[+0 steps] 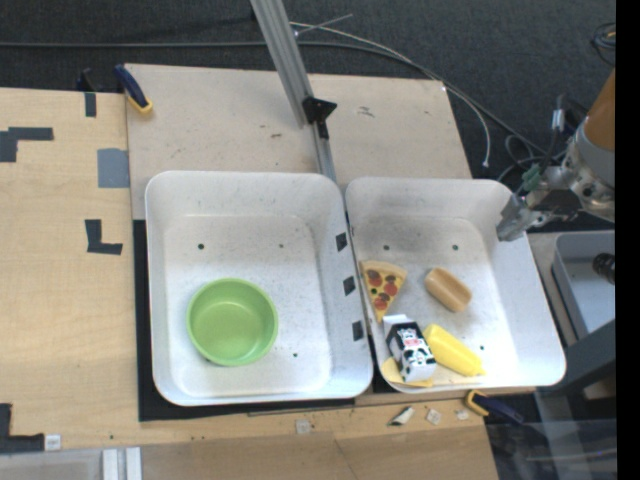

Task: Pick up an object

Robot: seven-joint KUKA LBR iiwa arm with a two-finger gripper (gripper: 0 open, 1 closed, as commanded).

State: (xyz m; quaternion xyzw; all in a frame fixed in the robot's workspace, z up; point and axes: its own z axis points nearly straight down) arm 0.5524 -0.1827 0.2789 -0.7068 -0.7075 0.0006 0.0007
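Note:
The right bin (520, 298) holds a pizza slice (382, 285), a brown bread roll (448, 289), a yellow piece (455, 352) and a small black-and-white carton (407, 345). A green bowl (233, 320) sits in the left bin (180, 208). My gripper (512, 223) hangs at the right bin's far right rim, up and to the right of the bread roll, apart from every object. Nothing shows between its fingers.
A slanted metal pole (290, 58) crosses the bench behind the bins. Cables (480, 118) trail at the back right. A blue-and-yellow clamp (133, 88) lies at the back left, another (492, 406) near the right bin's front edge.

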